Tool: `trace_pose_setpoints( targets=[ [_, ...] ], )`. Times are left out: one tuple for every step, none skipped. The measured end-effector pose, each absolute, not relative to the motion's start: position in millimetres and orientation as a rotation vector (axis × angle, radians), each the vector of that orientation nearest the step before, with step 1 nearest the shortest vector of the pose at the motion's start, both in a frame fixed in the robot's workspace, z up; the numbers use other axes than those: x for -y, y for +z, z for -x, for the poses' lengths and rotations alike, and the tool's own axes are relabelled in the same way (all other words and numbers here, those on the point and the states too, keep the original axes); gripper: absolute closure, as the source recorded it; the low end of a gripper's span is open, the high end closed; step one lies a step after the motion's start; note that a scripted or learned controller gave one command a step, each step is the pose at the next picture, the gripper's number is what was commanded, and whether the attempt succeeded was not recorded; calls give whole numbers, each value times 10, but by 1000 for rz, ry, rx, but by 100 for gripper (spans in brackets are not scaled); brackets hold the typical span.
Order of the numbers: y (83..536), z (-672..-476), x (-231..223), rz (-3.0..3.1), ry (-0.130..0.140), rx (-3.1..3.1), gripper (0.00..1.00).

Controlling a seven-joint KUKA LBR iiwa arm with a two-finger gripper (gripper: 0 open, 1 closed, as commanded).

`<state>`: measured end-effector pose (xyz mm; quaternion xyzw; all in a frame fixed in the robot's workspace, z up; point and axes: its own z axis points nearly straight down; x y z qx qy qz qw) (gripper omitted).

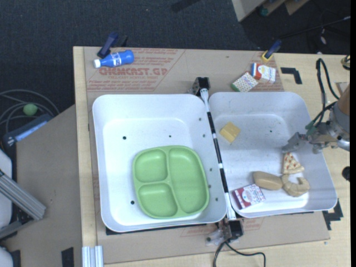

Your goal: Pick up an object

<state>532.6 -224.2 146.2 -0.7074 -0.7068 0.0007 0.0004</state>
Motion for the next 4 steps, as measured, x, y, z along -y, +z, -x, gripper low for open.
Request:
trace_pose_setpoints(
  targets=[
    [838,-5503,2142,2212,-4,2220,0],
    [848,-5182,2188,2210,-9,2221,0],
    [847,-4991,2192,2211,-8,2221,0],
    [844,-5682,2179,2209,-10,2223,0]
  ],
)
